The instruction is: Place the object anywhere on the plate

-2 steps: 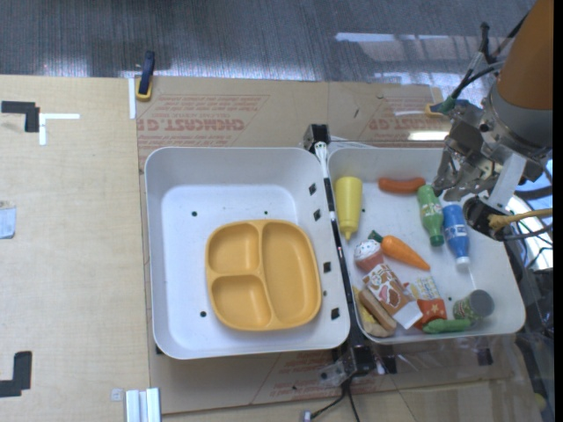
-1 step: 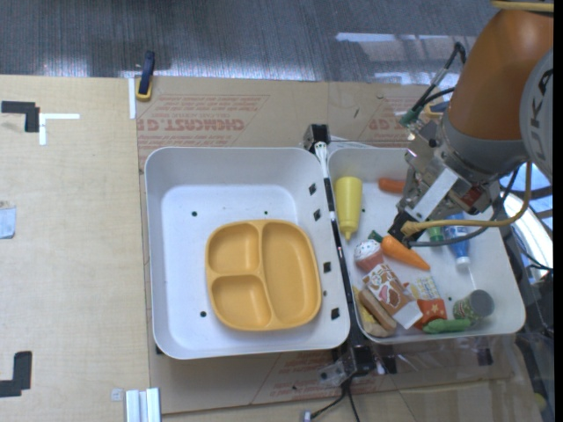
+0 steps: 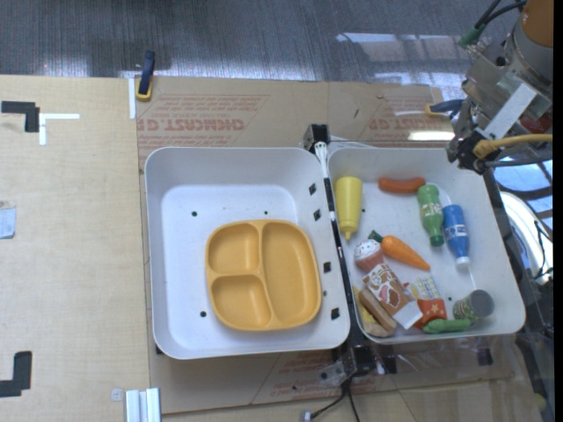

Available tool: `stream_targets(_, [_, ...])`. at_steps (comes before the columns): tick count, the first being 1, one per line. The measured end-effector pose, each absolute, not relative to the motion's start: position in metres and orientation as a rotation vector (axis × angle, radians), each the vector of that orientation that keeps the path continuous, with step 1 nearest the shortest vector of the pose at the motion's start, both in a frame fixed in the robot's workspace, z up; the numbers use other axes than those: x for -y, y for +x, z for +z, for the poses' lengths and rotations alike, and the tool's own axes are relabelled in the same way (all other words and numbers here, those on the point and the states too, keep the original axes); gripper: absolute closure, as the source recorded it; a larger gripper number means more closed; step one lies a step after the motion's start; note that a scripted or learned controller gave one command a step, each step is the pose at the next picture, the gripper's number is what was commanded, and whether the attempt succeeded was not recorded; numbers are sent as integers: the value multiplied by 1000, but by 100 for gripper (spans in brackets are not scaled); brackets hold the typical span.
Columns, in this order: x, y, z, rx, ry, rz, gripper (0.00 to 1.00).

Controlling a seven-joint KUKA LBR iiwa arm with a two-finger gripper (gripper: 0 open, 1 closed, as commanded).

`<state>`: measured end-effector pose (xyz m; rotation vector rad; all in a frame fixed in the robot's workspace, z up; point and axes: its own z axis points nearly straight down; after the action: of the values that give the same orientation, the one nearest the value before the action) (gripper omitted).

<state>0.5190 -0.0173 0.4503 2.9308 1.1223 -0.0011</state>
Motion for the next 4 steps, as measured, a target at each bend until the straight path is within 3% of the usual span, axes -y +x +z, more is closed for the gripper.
stream_targets(1, [42,480,448,-973,2985,-4,100])
stream_targets(2, [78,479,384,-845,3024,-7,100])
stream_targets(3, [71,479,388,-885,3012,-5,100])
stream_targets(4, [62,479,315,-682,3067,-9,100])
